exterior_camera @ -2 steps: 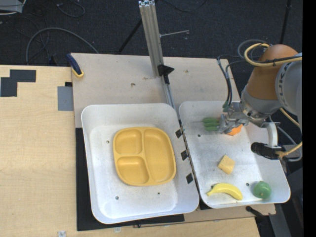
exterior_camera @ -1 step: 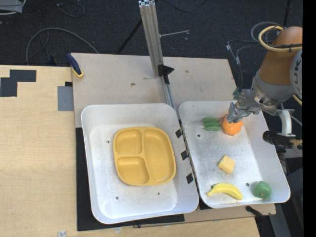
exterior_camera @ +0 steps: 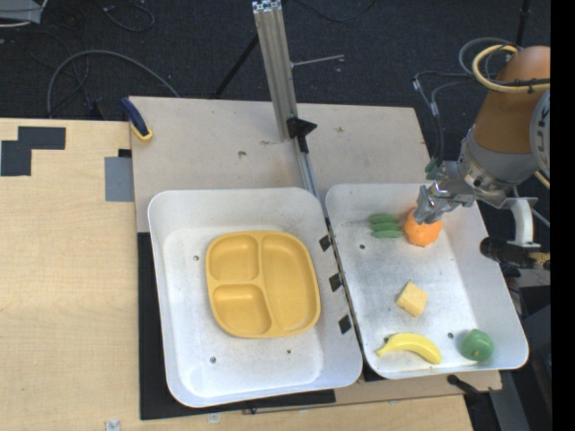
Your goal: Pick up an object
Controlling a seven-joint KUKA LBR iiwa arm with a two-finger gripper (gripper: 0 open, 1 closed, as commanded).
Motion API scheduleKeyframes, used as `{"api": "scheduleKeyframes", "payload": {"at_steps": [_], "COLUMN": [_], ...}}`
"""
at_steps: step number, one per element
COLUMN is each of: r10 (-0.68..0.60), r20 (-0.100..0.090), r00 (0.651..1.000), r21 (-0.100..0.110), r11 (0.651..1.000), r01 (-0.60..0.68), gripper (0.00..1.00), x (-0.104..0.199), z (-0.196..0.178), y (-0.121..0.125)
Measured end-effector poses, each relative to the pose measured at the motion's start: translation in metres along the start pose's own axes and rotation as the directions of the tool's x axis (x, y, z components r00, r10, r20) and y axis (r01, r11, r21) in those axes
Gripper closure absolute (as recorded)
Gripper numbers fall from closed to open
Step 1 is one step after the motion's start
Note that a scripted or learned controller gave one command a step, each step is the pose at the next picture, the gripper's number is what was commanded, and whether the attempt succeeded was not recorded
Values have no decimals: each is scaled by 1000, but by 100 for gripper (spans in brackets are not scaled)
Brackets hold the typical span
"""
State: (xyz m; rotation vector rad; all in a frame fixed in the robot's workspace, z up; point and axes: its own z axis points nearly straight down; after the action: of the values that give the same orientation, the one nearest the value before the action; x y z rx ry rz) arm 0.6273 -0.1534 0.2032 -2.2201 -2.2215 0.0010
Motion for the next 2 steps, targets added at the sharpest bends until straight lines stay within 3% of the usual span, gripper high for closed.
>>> {"api": "scheduleKeyframes", "payload": {"at_steps": [2], "r10": [-4], "r20": [-2], "r00": [1000], "r21": [3], "r11": [1000], "r01": [4], "gripper": [100], "x": [111], "z": [-17], "y": [-18]}}
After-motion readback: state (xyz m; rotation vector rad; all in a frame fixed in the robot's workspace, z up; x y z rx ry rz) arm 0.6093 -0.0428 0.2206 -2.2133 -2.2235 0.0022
